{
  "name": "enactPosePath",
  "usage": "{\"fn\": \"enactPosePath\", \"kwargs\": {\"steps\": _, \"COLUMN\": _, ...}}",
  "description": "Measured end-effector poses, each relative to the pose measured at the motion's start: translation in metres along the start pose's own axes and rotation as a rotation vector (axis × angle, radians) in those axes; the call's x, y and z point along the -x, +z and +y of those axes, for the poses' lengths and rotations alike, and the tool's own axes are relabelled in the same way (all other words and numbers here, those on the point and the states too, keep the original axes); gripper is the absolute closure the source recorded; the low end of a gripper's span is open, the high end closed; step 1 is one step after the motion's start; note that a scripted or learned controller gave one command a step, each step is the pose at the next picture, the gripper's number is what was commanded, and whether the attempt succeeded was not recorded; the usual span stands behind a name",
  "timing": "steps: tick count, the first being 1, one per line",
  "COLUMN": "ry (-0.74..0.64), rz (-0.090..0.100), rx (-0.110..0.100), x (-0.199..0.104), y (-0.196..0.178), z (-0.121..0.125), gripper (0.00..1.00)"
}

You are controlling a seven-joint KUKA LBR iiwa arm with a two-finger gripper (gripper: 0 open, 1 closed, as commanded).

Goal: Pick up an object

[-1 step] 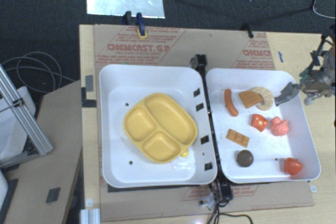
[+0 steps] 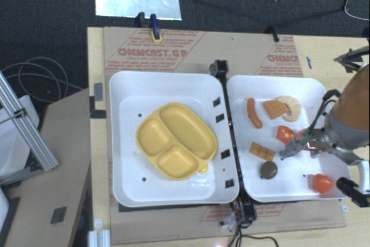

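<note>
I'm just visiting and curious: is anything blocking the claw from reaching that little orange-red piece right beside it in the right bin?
Nothing visible is in the way. The claw hangs just below the orange-red piece in the right bin. The nearest neighbours, a waffle-like piece and a brown round piece, lie off to the side.

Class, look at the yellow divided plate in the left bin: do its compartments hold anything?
Empty. All three compartments of the yellow divided plate show bare yellow surface; the food items lie in the right bin.

Arm [image 2: 351, 113] low, reaching leftward
</note>
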State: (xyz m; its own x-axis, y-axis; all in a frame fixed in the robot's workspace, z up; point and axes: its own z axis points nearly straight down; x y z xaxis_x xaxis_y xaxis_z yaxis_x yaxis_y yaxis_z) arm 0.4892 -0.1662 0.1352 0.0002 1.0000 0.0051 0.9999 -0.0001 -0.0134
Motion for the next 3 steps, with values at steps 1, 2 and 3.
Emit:
{"fn": "enactPosePath", "kwargs": {"steps": 1, "ry": -0.010, "rz": -0.001, "rx": 0.011, "x": -0.072, "y": 0.024, "z": -0.002, "gripper": 0.00}}
{"fn": "enactPosePath", "kwargs": {"steps": 2, "ry": -0.013, "rz": -0.006, "rx": 0.036, "x": -0.111, "y": -0.058, "z": 0.171, "gripper": 0.00}}
{"fn": "enactPosePath", "kwargs": {"steps": 3, "ry": 0.001, "rz": -0.006, "rx": 0.013, "x": -0.063, "y": 0.000, "z": 0.162, "gripper": 0.00}}
